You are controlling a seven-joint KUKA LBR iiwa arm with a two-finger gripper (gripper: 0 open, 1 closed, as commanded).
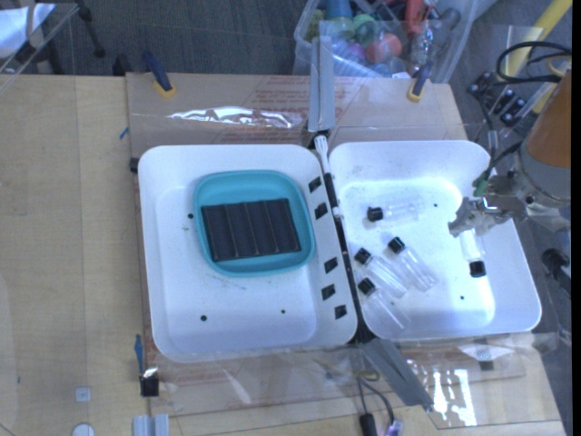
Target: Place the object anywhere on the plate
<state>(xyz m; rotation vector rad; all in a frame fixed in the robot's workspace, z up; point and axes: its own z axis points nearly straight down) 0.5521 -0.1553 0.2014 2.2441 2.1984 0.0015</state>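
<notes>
Near the gripper (471,221), a vial (473,254) lies upright.

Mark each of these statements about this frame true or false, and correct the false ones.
1. The teal plate sits in the left bin. True.
2. A clear vial already lies on the plate. False: the plate carries only a dark ribbed insert; the clear vials with black caps lie in the right bin.
3. The gripper is over the right bin, near its right side. True.
4. The gripper hovers above the plate. False: it is over the other bin, well apart from the plate.
5. The two bins stand side by side. True.
</notes>
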